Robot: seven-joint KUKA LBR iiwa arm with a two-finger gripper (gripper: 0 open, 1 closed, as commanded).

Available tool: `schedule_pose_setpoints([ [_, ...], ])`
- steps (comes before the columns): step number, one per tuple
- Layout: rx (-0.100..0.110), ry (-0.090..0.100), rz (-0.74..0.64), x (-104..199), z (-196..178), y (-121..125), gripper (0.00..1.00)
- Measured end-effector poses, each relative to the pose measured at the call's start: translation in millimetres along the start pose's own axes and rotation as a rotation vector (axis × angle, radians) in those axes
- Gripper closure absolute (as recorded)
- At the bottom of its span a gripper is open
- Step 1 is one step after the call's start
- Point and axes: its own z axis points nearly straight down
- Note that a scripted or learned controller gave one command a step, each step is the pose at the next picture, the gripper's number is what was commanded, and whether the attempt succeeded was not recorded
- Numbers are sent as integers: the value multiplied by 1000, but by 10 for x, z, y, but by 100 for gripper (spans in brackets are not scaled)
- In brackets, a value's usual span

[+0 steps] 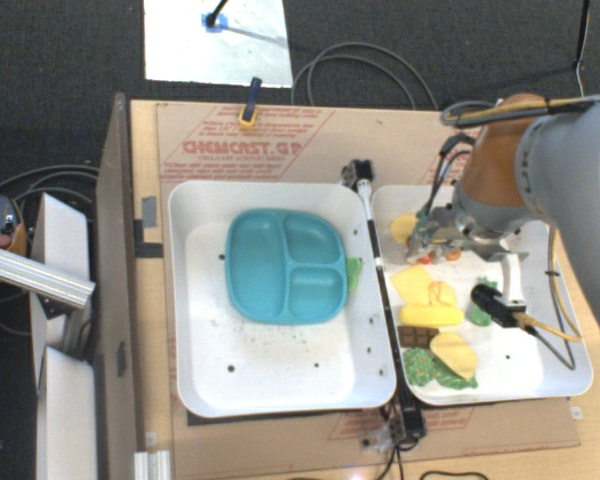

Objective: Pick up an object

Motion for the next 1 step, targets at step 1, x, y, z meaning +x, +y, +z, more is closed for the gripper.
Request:
schedule_pose_setpoints([
  [1,-8,1,-4,511,-1132,67,100],
])
